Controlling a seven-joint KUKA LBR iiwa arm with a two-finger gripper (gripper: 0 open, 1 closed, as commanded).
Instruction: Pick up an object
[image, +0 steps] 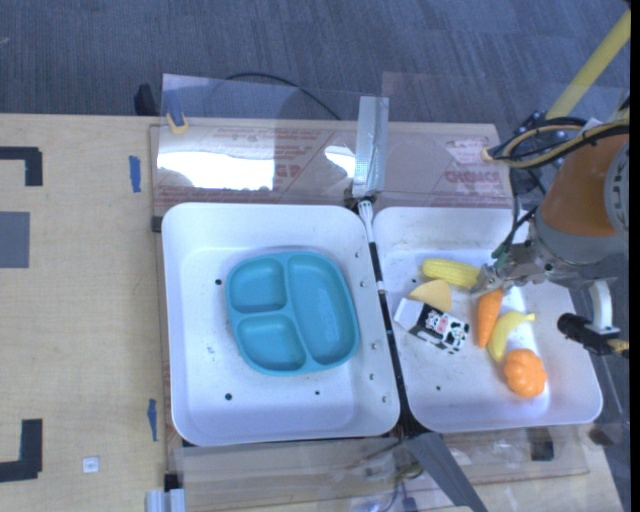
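Observation:
The right bin holds several toy foods. A yellow corn cob lies near its middle, with a pale yellow cheese wedge just below it. A white and black box sits in front of the wedge. An orange carrot stands on end beside a small yellow banana, and an orange round fruit lies nearest the front. My gripper hangs low over the carrot's top end, right of the corn cob. Nothing shows between its tips.
The left bin bears a blue divided plate. A clear plastic wall stands behind both bins. The grey arm with its orange band and cables crosses the right bin's far right corner.

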